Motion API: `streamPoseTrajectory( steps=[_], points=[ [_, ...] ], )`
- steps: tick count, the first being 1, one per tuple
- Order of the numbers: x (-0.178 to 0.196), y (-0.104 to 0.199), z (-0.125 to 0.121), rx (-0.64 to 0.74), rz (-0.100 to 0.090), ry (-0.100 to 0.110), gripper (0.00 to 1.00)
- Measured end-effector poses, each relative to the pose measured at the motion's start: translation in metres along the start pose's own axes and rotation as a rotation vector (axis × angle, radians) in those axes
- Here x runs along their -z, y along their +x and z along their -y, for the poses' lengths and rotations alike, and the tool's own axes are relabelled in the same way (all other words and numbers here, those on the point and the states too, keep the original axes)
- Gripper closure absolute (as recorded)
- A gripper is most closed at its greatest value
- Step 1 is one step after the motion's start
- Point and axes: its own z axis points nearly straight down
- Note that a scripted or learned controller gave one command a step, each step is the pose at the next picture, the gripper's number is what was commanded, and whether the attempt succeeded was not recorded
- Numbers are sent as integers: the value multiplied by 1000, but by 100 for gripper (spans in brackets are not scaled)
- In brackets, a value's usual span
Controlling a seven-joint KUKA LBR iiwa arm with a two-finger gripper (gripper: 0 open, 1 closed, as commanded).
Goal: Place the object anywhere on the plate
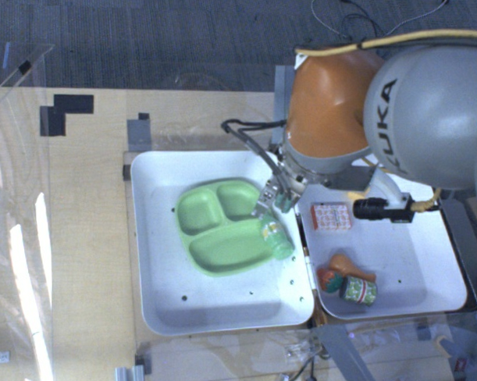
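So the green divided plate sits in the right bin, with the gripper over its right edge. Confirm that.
Not quite: the camera view shows the green plate in the left bin, not the right bin. The rest holds: the gripper is over the plate's right edge, by a clear green bottle.

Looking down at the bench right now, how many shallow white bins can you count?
2. The left bin holds a green plate; the right bin sits beside it, partly hidden under the arm.

Pale wooden bench (77,254), two white bins (160,306) side by side
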Motion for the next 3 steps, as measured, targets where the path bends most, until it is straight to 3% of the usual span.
streamPoseTrajectory(
  steps=[1, 2, 3],
  points=[
    [-40, 106, -84, 134, -3, 1, 100],
    [109, -3, -136, 461, 5, -5, 100],
    [-18, 54, -121, 555, -1, -1, 100]
  ],
)
